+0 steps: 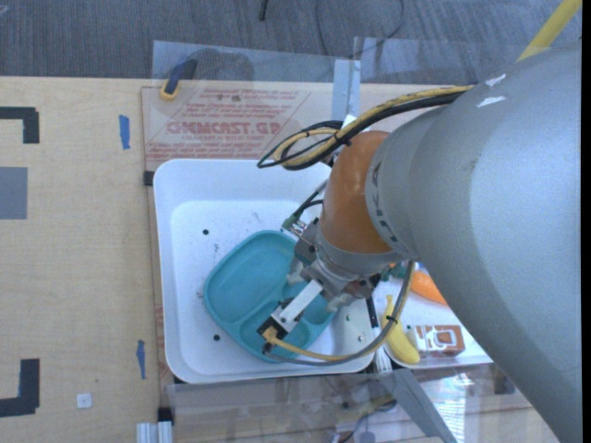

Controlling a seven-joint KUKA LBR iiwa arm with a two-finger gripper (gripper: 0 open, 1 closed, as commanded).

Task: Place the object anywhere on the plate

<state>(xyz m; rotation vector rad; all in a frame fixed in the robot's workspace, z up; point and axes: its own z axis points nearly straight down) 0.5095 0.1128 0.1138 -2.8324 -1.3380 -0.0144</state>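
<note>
One shallow white plastic bin (177,247) on the pale wooden tabletop (74,266) holds the teal divided plastic plate (238,289), which lies flat towards the bin's near right corner. We see the grey arm with its orange band (355,201) reaching in from the right, and its gripper (340,289) hangs low over the plate's right-hand edge. The wrist covers it from above, so we cannot tell whether the gripper is spread, pressed together or pinching anything.

We see nothing loose on the part of the plate that lies open to us, its left and middle compartments. Just past the bin's right wall lie a curved yellow banana-like piece (403,341), a small orange rounded piece (428,287) and a white printed card or box with orange markings (443,340). We cannot say for certain which of these is the object; any one of them may be.

We judge the placing as not yet shown done: the arm is at the plate, but no object rests there in plain sight. What remains is to see the object set down on the teal surface and the arm drawn clear.
</note>
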